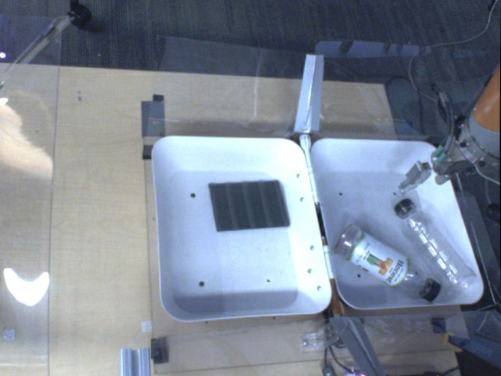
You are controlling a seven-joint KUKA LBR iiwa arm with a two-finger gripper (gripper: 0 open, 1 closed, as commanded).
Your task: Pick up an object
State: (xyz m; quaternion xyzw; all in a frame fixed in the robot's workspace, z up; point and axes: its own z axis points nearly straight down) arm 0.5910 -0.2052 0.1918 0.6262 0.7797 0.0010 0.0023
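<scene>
Two white bins sat side by side on the bench, and the left bin (180,288) had a dark ribbed mat (249,205) lying flat near its middle. The right bin (352,159) held the things to pick from. The biggest was a clear plastic bottle (438,251) with a black cap, lying on its side along the right wall, its long way running from the upper left down to the lower right. Next came a small bottle with a green and orange label (378,260), also on its side, lying below and to the left of the clear one, and tilted the same way. A little black cap (429,291) sat near the bin's lower right corner. The arm (485,124) reached in from the right, and its claw (427,171) hung over the bin's upper right part, just above the clear bottle's capped end. That bottle looked nearest, so it seemed the best one to grab. I could not tell if the claw was wide or narrow
</scene>
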